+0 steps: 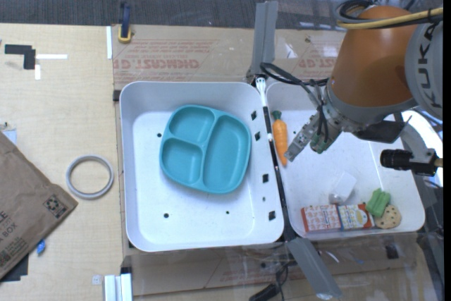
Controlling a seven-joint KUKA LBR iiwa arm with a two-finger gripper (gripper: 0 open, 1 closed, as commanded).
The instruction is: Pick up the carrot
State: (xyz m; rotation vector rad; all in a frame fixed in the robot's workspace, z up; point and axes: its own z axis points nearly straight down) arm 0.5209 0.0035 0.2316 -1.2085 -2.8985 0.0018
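Observation:
The carrot, orange with a small green top, lies along the left wall of the right bin, pointing toward the front. My gripper hangs just to its right, its fingers slanting down toward the carrot's lower half. The fingers look spread, with nothing between them. The orange band and grey wrist of the arm fill the space above the back of the right bin.
A teal divided plate lies in the left bin. At the right bin's front lie a flat snack box, a small white piece, a green toy and a cookie. A tape roll rests on the bench.

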